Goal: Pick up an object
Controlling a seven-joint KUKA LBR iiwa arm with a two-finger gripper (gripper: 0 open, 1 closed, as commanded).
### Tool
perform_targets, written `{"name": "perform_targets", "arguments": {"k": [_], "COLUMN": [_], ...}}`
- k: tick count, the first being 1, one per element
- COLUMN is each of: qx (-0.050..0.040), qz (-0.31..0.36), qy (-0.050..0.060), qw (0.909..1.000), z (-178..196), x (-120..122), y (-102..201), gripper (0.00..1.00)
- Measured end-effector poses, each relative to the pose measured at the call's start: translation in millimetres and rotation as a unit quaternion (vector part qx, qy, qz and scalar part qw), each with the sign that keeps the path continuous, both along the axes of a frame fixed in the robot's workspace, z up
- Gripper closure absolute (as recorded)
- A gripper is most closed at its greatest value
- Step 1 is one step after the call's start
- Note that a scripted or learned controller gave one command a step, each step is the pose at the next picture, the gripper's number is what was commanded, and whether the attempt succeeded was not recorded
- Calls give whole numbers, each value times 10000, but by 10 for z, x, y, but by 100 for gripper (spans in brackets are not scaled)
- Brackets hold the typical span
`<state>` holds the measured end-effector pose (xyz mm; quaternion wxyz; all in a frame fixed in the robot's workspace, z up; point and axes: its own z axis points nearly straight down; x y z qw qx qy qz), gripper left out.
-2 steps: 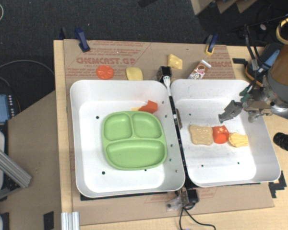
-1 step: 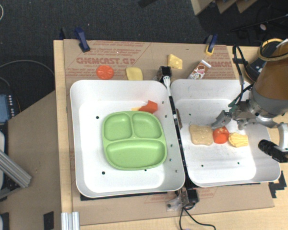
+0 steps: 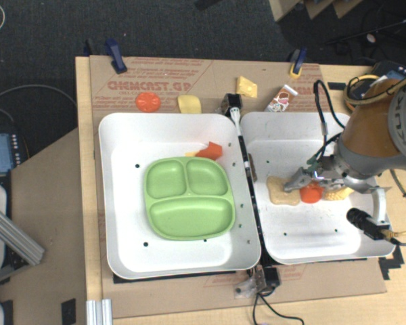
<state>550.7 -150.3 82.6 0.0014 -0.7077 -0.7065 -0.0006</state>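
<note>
In the right bin [image 3: 304, 239], a tan bread-shaped piece [image 3: 280, 191] lies next to an orange-red round object [image 3: 311, 194] and a yellow corn-like piece [image 3: 337, 194]. My gripper [image 3: 312, 179] is low over these three, right above the orange-red object, with the grey arm and its orange band reaching in from the right. The left bin [image 3: 118, 181] holds a green divided plate [image 3: 189, 198] and an orange wedge [image 3: 210, 151] at the plate's far edge.
Behind the bins on the cardboard lie an orange round toy [image 3: 147, 101], two yellow pieces [image 3: 189, 103] [image 3: 247, 86], a small red-and-white packet [image 3: 280, 99] and a black item [image 3: 231, 103]. Blue clamps [image 3: 115, 55] [image 3: 297, 61] grip the board's far edge. A cable loops near the arm.
</note>
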Motion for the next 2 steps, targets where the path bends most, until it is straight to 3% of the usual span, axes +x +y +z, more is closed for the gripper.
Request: {"name": "perform_targets", "arguments": {"k": [1,2], "qx": [-29,-1], "qz": [2,60], "qy": [-45,-54], "qw": [10000,10000], "z": [153,1079], "x": [19,-6], "y": [-20,895], "gripper": [100,100]}}
